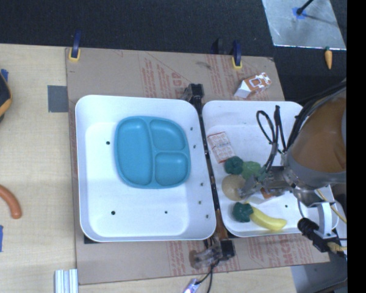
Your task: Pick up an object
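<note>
Right bin (pixel 232 112), near its middle: your gripper (pixel 251 187) sits among the green pieces (pixel 235 165) by the tan ball (pixel 230 187); can't tell the jaw state. Banana (pixel 268 220) lies along the front edge.

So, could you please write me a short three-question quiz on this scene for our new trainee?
1. True or false: the blue divided plate lies in the right bin.
2. Which item lies outside both bins, on the bench at the far left of the view? A) the banana B) the sausage C) the paper packet
3. Fill in: the gripper is low in the ___ bin, among the toy food.

Key
1. False: it lies in the left bin.
2. B
3. right
</note>
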`<state>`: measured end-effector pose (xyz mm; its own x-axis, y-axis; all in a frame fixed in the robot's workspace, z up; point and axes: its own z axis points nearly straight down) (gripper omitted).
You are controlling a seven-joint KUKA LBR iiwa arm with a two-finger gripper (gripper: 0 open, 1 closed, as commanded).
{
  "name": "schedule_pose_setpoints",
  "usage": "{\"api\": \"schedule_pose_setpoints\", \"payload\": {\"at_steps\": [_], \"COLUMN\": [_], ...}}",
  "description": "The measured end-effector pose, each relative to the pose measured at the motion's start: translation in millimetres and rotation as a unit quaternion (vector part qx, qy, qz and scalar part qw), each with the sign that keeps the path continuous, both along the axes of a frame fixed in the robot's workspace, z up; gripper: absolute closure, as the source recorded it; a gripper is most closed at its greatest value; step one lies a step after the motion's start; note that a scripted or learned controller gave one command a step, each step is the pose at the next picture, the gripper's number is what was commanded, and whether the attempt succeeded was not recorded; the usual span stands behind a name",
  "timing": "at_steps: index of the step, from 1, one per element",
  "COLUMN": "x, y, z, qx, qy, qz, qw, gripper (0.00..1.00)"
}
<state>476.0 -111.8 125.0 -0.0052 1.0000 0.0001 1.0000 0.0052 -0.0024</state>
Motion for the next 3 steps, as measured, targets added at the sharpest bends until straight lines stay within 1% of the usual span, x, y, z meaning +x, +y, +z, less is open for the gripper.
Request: {"api": "schedule_pose_setpoints", "payload": {"at_steps": [1, 2, 3], "x": [56, 121, 60], "y": [-59, -99, -100], "z": [-19, 72, 17], "qx": [-0.0077, -0.0007, -0.0002], "qy": [-0.015, -0.001, 0.001], "qz": [-0.001, 0.000, 0.000], "qw": [0.9999, 1.0000, 1.0000], "gripper": [0.00, 0.00, 0.00]}}
